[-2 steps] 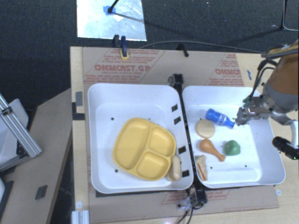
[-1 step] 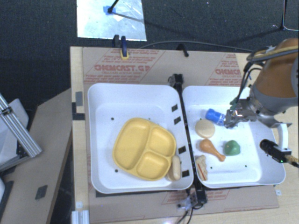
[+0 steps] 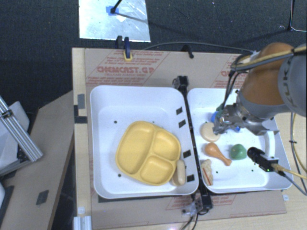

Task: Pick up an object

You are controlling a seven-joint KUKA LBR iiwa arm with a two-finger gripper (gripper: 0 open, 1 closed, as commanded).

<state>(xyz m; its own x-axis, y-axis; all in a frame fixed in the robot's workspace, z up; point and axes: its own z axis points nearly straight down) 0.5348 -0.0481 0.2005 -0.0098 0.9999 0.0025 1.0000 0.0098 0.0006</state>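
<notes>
The right bin (image 3: 240, 183) holds several small objects. A cream round piece (image 3: 208, 132) lies near its left wall, and an orange drumstick (image 3: 217, 153) sits just below it. Further right is a green lump (image 3: 237, 151), and a sandwich wedge (image 3: 207, 171) rests at the bottom left corner. My gripper (image 3: 222, 123) hangs low over the bin's upper middle, right beside the cream piece and next to a small blue object (image 3: 215, 116) that it partly hides.
The left bin (image 3: 103, 128) carries a yellow divided tray (image 3: 147, 152) with a beige bread-like piece (image 3: 179, 172) against its lower right edge. A black ridge (image 3: 188, 128) divides the two bins. The grey and orange arm (image 3: 268, 85) covers the right bin's upper right part.
</notes>
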